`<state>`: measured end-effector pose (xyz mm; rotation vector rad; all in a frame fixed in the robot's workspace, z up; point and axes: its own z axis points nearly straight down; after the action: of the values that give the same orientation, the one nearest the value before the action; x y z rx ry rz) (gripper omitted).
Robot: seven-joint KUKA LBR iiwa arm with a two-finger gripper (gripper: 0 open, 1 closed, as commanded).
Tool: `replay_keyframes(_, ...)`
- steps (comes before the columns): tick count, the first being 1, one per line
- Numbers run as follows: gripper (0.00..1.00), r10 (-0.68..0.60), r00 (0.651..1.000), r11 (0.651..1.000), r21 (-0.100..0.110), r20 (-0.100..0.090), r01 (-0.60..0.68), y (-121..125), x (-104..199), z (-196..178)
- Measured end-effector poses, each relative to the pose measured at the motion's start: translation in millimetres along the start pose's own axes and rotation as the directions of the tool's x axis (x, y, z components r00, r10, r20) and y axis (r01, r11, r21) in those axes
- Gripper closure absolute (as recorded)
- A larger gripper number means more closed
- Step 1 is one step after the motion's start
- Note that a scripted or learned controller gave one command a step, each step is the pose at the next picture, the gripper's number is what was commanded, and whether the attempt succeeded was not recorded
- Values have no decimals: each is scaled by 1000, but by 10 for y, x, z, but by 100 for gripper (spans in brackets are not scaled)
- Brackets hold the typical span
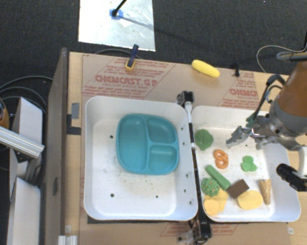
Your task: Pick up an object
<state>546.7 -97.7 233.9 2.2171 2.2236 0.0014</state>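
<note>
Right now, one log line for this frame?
task: pick | gripper: over right bin, above pretzel, holding nothing seen | left bin: teal tray | pick: not yet done

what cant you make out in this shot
- End effector, camera view: too small and blurred to tell open from shut.
- Arm: cut off by the right edge.
- Brown block in the right bin: too small to identify.
</note>
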Motion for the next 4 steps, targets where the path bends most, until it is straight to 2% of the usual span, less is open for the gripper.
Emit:
replay_keyframes(1,0,1,1000,1000,2,-1,-1,71,78,1558)
replay_keyframes(2,100,1,1000,1000,-1,-1,-1,86,69,1390)
replay_keyframes(3,100,6,1000,1000,-12,8,-6,524,-806,566)
replay_keyframes(4,0,1,1000,1000,-1,1,-1,500,-744,623)
